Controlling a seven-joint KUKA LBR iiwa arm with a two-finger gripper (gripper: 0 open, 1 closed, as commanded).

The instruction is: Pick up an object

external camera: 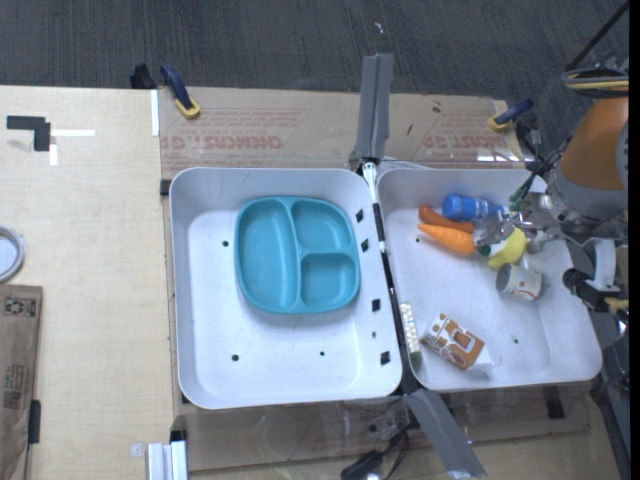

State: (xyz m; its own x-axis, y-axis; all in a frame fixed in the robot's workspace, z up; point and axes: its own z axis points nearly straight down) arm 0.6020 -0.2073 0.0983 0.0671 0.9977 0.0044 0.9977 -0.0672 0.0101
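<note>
My gripper (pixel 496 232) reaches in from the right and hangs low over the upper part of the right bin (pixel 560 363). It sits right over a yellow object (pixel 510 249), next to two orange carrots (pixel 447 234) and a blue bottle (pixel 463 207). A small pale cup (pixel 520 284) lies on its side just below the gripper. Near the bin's front lies a brown and white carton (pixel 457 345). I see nothing clearly between the fingers.
The left bin (pixel 200 348) holds a teal divided plate (pixel 297 255). A grey divider post (pixel 375 108) stands between the bins at the back. Clamps (pixel 178 91) sit on the cardboard behind. The arm's orange band (pixel 600 148) is at the right edge.
</note>
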